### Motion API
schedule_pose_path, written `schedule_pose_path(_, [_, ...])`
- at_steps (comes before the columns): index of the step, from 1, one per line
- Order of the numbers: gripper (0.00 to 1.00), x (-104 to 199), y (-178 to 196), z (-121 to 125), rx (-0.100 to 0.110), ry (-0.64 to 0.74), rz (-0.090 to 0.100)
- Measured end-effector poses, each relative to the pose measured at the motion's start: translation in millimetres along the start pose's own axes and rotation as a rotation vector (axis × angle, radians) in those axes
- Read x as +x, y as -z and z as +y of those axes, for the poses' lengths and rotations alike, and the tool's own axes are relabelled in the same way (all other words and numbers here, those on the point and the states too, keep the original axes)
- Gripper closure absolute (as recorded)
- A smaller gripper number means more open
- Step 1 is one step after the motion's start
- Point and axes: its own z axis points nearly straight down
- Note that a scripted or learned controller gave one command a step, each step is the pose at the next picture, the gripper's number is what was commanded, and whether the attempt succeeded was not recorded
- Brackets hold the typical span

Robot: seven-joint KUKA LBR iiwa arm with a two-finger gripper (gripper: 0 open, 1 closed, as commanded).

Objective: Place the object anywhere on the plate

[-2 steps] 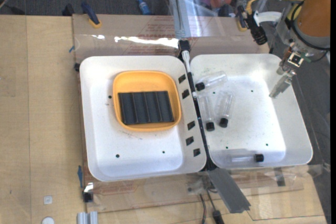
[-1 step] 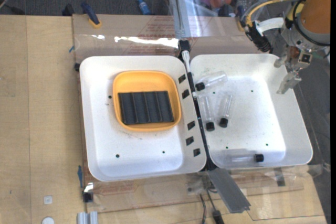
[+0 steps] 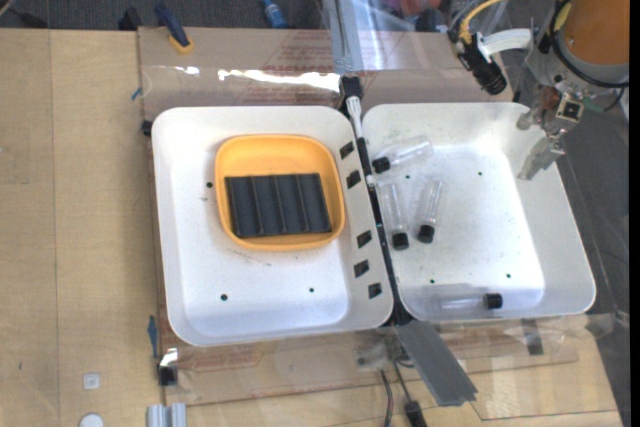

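Camera view: yellow plate (image 3: 280,152) bearing a dark ridged block (image 3: 279,204); gripper (image 3: 545,150) over the right bin (image 3: 520,287), its hold cannot be told.

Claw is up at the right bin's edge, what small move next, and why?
Probably swing the claw left and down toward the clear tubes in the right bin. They lie apart from it, and the yellow plate in the left bin carries just a ridged black insert.
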Motion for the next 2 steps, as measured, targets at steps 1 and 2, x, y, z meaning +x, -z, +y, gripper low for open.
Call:
schedule_pose_path(1, [0.00, -3, 13, -7, 0.001, -0.049, -0.001])
schedule_pose_path(2, [0.00, -13, -4, -39, -0.001, 0.093, -0.005])
